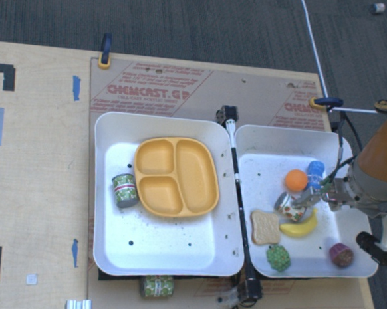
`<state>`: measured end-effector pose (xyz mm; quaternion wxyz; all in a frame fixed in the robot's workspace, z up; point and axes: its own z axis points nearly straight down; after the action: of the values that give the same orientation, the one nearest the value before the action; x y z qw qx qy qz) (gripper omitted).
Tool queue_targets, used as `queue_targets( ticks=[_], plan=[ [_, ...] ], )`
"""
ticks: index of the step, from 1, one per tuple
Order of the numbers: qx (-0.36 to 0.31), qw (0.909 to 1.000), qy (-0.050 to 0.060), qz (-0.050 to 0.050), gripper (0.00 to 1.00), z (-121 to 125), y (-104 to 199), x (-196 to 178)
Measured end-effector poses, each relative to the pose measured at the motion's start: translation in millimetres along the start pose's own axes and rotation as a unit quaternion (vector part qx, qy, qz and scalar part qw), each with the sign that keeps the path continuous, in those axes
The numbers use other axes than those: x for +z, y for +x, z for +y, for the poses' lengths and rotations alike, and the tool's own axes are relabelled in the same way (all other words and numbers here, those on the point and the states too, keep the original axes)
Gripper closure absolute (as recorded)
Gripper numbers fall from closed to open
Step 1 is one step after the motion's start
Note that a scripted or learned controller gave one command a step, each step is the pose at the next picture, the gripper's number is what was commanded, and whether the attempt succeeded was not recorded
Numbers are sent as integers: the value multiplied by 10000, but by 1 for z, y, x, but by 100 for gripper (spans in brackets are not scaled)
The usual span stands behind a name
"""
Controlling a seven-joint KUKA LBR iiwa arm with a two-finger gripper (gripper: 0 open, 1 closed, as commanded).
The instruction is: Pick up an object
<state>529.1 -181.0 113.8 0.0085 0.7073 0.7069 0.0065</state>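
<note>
The right bin (267, 144) holds an orange ball (296, 180), a blue item (316, 169), a yellow banana (300, 226), a slice of bread (265, 227), a green broccoli-like piece (278, 258) and a dark red fruit (341, 255). A small silvery object (284, 204) lies just left of the banana. My gripper (304, 200) reaches in from the right and sits low over the middle of this bin, between the orange ball and the banana, right beside the silvery object. Whether anything is held is hidden.
The left bin (172, 255) carries a yellow divided plate (176, 176) and a green-labelled can (124, 190) at its left side. Another can (158, 286) lies outside, in front of the bins. A black divider (235, 180) runs between the bins. Cables trail at the right.
</note>
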Motion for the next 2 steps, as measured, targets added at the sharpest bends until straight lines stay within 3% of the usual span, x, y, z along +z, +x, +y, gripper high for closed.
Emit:
queue_targets(
  ticks=[1,2],
  plan=[
    [-3,10000,-27,2,100,2,1,-11],
    [-1,9999,113,21,100,-50,-4,8]
  ],
)
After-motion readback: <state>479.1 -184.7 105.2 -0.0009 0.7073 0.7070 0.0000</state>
